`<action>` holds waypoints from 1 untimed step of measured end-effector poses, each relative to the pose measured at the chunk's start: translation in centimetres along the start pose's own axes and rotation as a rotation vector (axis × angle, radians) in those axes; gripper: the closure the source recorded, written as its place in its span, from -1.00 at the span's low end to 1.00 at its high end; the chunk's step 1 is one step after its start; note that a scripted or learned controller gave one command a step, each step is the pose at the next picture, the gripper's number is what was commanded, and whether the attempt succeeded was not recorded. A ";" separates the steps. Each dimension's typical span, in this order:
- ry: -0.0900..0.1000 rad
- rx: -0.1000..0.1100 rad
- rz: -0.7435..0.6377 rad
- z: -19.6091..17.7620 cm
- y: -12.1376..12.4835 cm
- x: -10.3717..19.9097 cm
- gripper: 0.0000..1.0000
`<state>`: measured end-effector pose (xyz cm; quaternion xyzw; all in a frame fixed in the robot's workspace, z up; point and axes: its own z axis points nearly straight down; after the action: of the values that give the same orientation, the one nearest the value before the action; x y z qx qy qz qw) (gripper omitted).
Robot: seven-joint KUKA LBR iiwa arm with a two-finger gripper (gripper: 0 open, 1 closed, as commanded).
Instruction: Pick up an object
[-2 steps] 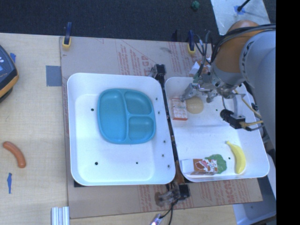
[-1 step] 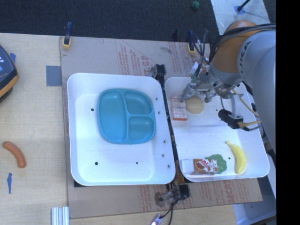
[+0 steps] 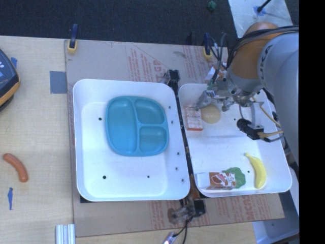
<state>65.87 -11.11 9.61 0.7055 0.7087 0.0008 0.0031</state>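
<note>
Right bin (image 3: 284, 179) entered by grey arm (image 3: 277, 60) from right; gripper (image 3: 216, 101) lowered at bin's far left corner, directly over round beige object (image 3: 211, 115). Object seen as pale tan ball, no long axis discernible; far edge hidden beneath gripper. Finger state cannot be told; grasp not confirmed. Small red-and-white packet (image 3: 193, 119) lying just left of ball. Yellow banana (image 3: 258, 170) near right side, long axis running far-to-near. Printed pouch (image 3: 226, 179) along near wall.
</note>
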 end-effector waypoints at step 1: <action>0.003 0.000 0.000 0.0 0.0 -0.6 -1.00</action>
<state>65.88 -11.72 9.59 0.7053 0.7089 0.0016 0.0021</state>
